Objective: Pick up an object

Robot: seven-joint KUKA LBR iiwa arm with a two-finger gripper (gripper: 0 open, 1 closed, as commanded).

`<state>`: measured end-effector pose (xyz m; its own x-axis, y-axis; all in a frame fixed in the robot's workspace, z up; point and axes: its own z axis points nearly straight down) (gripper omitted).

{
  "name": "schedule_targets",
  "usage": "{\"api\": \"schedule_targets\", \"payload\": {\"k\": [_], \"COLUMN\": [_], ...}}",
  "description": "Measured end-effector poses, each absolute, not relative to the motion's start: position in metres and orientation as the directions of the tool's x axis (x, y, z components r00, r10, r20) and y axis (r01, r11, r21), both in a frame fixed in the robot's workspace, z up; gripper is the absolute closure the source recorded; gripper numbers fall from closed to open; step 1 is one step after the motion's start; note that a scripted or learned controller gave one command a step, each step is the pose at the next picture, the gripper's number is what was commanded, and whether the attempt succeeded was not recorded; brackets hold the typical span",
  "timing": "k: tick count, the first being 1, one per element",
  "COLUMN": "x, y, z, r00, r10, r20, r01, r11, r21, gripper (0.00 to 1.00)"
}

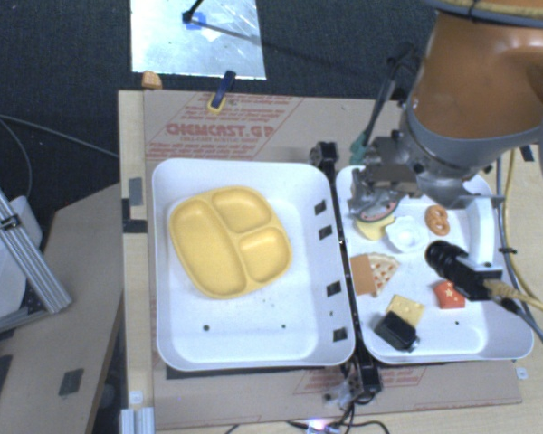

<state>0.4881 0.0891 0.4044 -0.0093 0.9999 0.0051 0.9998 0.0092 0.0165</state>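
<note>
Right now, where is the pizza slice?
The pizza slice lies in the right bin, near its left wall, just above the yellow block.

Red block lettering runs across the cardboard sheet [226, 125] behind the two bins; it reads roughly "CHEMCAST G P", though the last characters are blurred. Fainter red print shows on the same cardboard at the front edge, too small to read.
</note>
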Motion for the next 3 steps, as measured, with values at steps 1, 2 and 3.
{"api": "schedule_targets", "payload": {"k": [1, 2, 3], "x": [0.487, 0.487, 0.488], "y": [0.139, 0.136, 0.136], "z": [0.395, 0.407, 0.417], "r00": [-0.009, -0.011, -0.018], "r10": [1.0, 1.0, 1.0], "r20": [0.002, 0.001, 0.002], "r01": [1.0, 1.0, 1.0], "r11": [0.009, 0.011, 0.018], "r21": [0.003, 0.005, 0.007], "gripper": [1.0, 1.0, 1.0]}}
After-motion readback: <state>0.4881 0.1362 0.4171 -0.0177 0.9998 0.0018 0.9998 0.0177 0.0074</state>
